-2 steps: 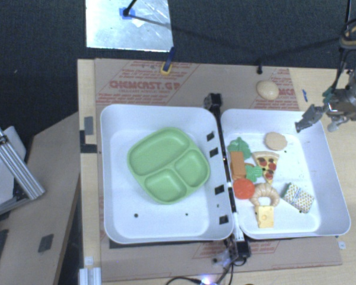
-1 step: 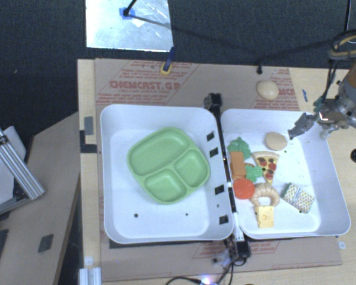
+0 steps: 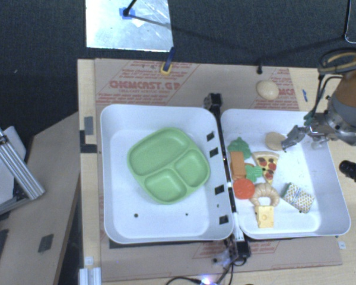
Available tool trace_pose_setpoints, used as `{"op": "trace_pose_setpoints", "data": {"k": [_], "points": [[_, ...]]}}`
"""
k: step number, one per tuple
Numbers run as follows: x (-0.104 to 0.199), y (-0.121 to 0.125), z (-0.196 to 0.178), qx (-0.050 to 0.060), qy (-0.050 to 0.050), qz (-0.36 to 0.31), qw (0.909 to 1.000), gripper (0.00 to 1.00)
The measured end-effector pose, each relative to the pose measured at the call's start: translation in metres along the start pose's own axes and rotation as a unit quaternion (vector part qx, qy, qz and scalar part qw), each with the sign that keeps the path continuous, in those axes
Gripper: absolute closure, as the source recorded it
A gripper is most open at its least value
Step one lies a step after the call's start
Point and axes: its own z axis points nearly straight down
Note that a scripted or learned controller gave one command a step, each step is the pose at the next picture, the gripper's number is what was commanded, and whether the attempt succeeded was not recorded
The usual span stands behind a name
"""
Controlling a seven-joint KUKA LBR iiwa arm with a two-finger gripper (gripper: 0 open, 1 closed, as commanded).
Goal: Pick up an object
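Observation:
The right bin (image 3: 329, 177) holds several toy foods. Among them are a tan rounded piece (image 3: 275, 140), a pizza slice (image 3: 267, 164), an orange carrot (image 3: 238, 165), a red tomato (image 3: 244, 188), a pretzel-like piece (image 3: 266, 193), a yellow cheese wedge (image 3: 264, 216) and a patterned wrapped packet (image 3: 299, 197). My gripper (image 3: 291, 139) hangs over the bin's upper right part, just right of the tan piece and close to it. Nothing can be seen held in it.
The left bin (image 3: 115, 159) carries a green divided plate (image 3: 168, 165). A pale egg-shaped object (image 3: 267, 89) lies on the bench behind the right bin. A black divider (image 3: 221, 159) with clips runs between the bins. The arm (image 3: 350, 108) enters from the right.

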Motion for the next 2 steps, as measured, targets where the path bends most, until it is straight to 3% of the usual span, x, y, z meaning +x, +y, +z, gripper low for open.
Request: {"op": "trace_pose_setpoints", "data": {"k": [1, 2], "points": [[-0.008, -0.002, 0.059, 0.000, 0.000, 0.000, 1.0000, 0.00], [-0.007, 0.000, 0.086, -0.003, 0.000, 0.000, 1.0000, 0.00]]}}
